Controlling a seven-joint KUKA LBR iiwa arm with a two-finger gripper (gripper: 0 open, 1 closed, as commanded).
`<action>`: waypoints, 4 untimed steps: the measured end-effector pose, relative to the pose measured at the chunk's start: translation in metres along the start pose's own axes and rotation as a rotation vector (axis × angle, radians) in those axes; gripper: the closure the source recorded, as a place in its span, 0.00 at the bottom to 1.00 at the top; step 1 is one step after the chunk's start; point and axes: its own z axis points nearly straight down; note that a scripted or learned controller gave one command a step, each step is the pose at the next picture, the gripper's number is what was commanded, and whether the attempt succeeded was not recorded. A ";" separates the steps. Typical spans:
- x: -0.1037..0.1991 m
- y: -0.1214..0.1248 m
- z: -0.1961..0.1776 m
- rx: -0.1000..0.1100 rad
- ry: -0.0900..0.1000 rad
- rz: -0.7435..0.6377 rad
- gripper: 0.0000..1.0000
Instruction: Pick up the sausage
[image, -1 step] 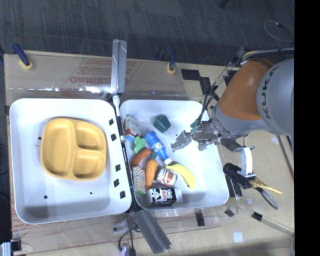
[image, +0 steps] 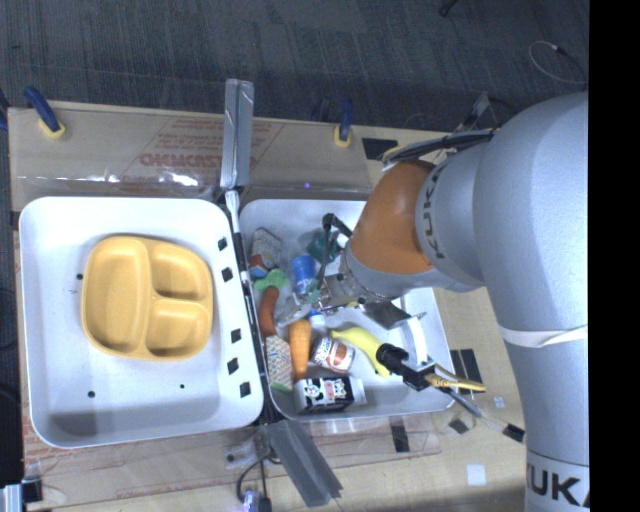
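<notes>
Arm: I see the grey KUKA arm with the orange band (image: 392, 232) reaching in from the right, bent over the far-mid part of the right bin.
Gripper: the two-finger gripper (image: 322, 292) sits low among the clutter, approx. centre of the right bin; the wrist blocks it, so I cannot tell how far open it is or whether it has hold of anything.
Sausage: the reddish-brown sausage (image: 267, 311) lies lengthwise along the left wall of the right bin, just left of the gripper, apart from it as far as I can judge.
Right bin: the shallow white right bin (image: 425, 320) is crowded w/ small items.
Carrot: an orange carrot-shaped toy (image: 299, 346) lies just right of and nearer than the sausage.
Banana: a yellow banana (image: 361, 343) lies right of the carrot, near-mid of the bin.
Can: a small red-and-white can (image: 333, 353) sits between carrot and banana.
Blue item: a blue bottle-like thing (image: 303, 270), prob. plastic, is far of the gripper; view is poor there.
Black box: a small black-and-white box (image: 328, 392) rests at the near edge.
Left bin: the shallow white left bin (image: 60, 390) holds a yellow compartment tray (image: 147, 295), left-centre.
Divider: a row of black tabs runs between the two bins.
</notes>
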 end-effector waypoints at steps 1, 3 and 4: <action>-0.034 0.055 -0.001 -0.002 -0.001 0.321 0.00; 0.003 0.039 -0.012 -0.002 -0.001 0.096 1.00; 0.022 0.024 -0.101 -0.001 0.000 0.043 1.00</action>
